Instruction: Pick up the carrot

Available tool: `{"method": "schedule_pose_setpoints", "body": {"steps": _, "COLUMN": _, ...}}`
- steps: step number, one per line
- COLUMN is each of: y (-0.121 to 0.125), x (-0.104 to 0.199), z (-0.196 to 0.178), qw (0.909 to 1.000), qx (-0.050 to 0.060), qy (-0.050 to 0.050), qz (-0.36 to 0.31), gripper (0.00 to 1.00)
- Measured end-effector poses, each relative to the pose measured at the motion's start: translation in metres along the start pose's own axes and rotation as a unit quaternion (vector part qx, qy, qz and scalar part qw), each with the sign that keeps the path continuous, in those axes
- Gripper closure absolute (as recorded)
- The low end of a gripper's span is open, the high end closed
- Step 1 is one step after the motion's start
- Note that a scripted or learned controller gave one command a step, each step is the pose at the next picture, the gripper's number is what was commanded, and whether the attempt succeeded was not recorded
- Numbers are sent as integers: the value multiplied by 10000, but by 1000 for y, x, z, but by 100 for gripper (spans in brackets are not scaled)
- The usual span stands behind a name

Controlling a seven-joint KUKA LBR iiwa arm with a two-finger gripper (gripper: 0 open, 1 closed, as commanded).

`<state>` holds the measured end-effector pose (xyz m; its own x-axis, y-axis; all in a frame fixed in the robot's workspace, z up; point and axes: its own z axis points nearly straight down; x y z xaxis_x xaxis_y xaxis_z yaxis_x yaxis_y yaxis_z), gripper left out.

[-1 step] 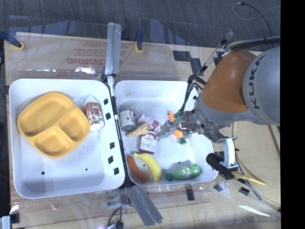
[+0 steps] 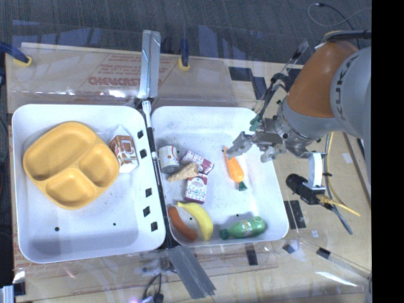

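Note:
The orange carrot (image 2: 235, 168) with a green stub lies in the right bin (image 2: 265, 197), close to its right wall and pointing toward the front. My gripper (image 2: 254, 150) hangs just above and slightly right of the carrot's upper end. It is open, its two grey fingers spread apart with nothing between them. The carrot rests on the bin floor, apart from the fingers.
The right bin also holds a can (image 2: 168, 158), two pink packets (image 2: 197, 188), a beige piece (image 2: 183, 171), a banana (image 2: 199, 218), a sausage (image 2: 180, 225) and a green bottle (image 2: 243, 228). The left bin (image 2: 38, 238) holds a yellow divided plate (image 2: 71, 163) and a small carton (image 2: 124, 151).

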<state>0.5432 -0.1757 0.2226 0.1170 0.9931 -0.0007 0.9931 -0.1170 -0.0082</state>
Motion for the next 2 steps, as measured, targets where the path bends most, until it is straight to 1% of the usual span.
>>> {"method": "schedule_pose_setpoints", "body": {"steps": 1, "y": -70, "x": 15, "z": 75, "qw": 9940, "qx": 11, "qy": 15, "qz": -1092, "gripper": 0}}
{"method": "schedule_pose_setpoints", "body": {"steps": 2, "y": 33, "x": -30, "z": 109, "qw": 9919, "qx": -3, "qy": 9, "qz": -1267, "gripper": 0}}
